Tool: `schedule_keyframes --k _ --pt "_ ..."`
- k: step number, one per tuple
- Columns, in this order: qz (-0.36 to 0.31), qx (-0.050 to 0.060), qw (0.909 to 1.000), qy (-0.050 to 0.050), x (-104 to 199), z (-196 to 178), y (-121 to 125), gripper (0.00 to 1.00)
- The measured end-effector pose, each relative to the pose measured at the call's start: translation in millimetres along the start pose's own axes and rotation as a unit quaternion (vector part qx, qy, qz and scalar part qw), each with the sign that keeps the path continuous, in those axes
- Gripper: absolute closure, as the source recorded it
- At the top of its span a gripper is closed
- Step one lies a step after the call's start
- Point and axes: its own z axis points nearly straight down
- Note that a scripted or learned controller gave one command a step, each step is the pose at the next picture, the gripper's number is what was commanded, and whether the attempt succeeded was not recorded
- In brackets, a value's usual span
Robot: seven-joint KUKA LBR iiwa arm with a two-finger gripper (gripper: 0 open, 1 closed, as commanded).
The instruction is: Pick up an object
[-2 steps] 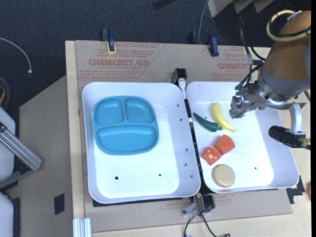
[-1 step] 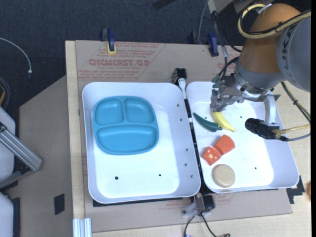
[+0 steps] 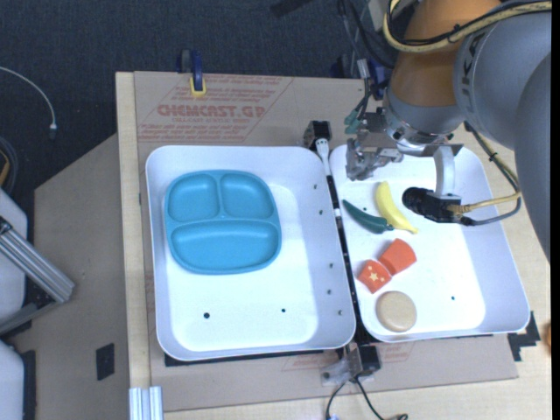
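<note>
We see the arm reach from the right over the right bin (image 3: 490,261), its hand (image 3: 366,166) poised at the bin's far left corner, just above the yellow banana (image 3: 393,208); nothing sits between its fingers, and we cannot tell their spread. The banana, a dark green pod (image 3: 366,217), two orange-red blocks (image 3: 387,266) and a tan disc (image 3: 395,310) cluster there as candidates. The blue divided tray (image 3: 223,221) lies alone in the left bin (image 3: 254,322), apparently a drop-off on the desk (image 3: 140,234).
</note>
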Motion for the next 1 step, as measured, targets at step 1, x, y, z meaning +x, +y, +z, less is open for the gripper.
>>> schedule_keyframes --k 1 --pt "0.0 0.0 1.0 0.0 52.2 -6.9 28.3 1.0"
